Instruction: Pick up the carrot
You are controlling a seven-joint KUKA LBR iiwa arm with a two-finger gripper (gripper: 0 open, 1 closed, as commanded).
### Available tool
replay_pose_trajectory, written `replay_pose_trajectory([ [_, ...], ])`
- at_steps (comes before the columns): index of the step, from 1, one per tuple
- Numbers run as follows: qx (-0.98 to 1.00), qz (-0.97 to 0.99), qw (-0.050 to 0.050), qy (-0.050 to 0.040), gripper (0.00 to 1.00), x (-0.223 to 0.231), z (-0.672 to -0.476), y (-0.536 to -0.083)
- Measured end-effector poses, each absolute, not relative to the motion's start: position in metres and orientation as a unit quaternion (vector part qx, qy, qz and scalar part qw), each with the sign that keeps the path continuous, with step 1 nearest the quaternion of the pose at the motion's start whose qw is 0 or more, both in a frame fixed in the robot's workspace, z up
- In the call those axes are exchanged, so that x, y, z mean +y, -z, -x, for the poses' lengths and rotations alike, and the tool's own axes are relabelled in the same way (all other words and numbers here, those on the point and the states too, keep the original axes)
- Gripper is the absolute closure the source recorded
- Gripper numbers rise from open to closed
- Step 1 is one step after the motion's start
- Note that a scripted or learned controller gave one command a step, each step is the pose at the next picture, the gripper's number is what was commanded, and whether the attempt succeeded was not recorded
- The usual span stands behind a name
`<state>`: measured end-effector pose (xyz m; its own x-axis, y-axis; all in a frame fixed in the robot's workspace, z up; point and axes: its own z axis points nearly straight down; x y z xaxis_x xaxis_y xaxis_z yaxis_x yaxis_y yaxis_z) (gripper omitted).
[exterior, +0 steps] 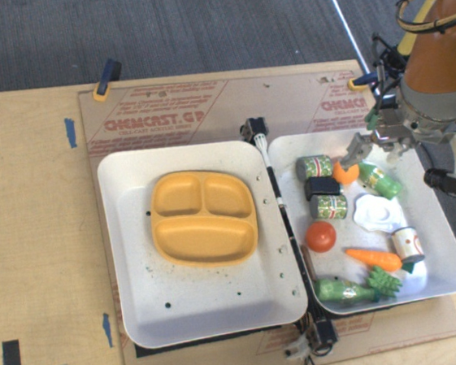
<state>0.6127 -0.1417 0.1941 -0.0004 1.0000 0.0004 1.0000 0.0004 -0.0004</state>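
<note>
The carrot (373, 258) is orange with a bushy green top and lies on its side in the front of the right bin (445, 231), tip pointing left. My gripper (379, 149) hovers over the back of that bin, well behind the carrot, above a small orange fruit (346, 174) and a green bottle (383, 184). Its fingers (356, 148) are spread open with nothing between them.
Around the carrot lie a red tomato (321, 236), a white lump (376, 212), a small labelled bottle (407, 245) and a green vegetable (343, 290). Two green cans (316, 166) and a black block (322, 186) sit further back. The left bin (130, 254) holds a yellow divided plate (203, 217).
</note>
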Motion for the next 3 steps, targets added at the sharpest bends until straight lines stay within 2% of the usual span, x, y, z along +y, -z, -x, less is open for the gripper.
replay_pose_trajectory([
  [1,-0.784,0.621,-0.001,0.0005,0.0,-0.14,-0.567,-0.109],
  [2,-0.828,0.561,-0.003,0.0016,0.0,-0.137,-0.528,-0.087],
  [3,-0.841,0.54,-0.001,0.001,0.0,-0.108,-0.491,-0.086],
])
